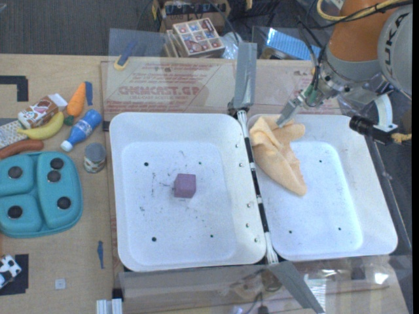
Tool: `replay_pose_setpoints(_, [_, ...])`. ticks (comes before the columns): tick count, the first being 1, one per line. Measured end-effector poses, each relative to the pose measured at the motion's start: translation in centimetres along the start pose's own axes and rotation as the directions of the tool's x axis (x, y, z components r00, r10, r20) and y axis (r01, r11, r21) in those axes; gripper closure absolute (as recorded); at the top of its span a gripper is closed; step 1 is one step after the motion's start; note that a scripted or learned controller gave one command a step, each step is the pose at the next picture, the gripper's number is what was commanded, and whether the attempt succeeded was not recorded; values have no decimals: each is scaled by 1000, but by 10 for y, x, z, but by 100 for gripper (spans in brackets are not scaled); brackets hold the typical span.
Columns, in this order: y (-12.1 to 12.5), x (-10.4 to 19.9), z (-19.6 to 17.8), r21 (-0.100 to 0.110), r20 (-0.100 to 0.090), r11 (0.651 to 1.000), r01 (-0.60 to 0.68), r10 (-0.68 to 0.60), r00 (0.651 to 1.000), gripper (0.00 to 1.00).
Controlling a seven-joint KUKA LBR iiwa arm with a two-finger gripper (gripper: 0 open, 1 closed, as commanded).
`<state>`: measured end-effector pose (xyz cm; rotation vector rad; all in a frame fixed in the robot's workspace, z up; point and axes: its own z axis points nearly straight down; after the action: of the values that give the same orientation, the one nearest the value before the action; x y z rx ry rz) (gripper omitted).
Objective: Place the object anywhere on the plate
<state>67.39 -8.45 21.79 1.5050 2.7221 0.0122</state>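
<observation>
The gripper [284, 118] hangs over the right bin's [366, 241] far-left corner, its tip touching the yellow cloth [281, 154]; its grip cannot be judged. The purple block [184, 186] sits mid left bin [131, 241], well apart leftward.

Arm [366, 38] cut off top right, fingers' gap too small to tell

We look down from above bench [59, 77], at slant, single fixed view. Left bin [131, 136] and right bin [373, 234] side by side fill middle. Arm [366, 31] enters from our right. Floor clutter beyond far edge.
</observation>
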Motion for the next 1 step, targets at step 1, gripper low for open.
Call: replay_pose_setpoints(1, [1,-2,-11,-6,6,1000,0,0,1000,100])
